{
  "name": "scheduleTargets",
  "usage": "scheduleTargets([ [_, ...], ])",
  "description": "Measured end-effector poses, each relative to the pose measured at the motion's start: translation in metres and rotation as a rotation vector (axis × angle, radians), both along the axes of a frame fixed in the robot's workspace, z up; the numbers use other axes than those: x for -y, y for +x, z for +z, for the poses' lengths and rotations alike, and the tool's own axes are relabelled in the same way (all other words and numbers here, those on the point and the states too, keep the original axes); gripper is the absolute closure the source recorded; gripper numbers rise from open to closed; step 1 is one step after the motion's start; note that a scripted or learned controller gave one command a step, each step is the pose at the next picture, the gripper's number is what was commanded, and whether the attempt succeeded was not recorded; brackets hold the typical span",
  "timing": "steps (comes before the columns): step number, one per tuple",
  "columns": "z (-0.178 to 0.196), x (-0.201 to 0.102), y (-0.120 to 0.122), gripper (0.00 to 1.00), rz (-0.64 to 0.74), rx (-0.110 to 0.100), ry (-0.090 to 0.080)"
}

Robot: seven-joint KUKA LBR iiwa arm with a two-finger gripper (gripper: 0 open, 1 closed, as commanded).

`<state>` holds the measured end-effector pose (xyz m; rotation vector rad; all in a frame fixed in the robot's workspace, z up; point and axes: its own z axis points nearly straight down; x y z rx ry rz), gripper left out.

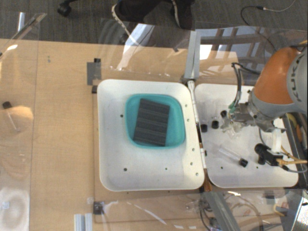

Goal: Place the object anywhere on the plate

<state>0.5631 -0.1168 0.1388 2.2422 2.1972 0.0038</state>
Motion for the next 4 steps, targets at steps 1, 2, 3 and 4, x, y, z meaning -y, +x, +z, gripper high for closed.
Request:
scheduleTargets([
  [1, 0.000, 0.000, 0.000, 0.00, -0.001, 0.000, 0.000],
  [2, -0.020, 0.034, -0.060, 0.00, -0.072, 0.000, 0.000],
  [3, -0.050, 0.064, -0.072, 0.00, 0.212, 0.008, -0.003],
  [4, -0.048, 0.077, -0.065, 0.00, -0.257, 0.016, 0.016],
])
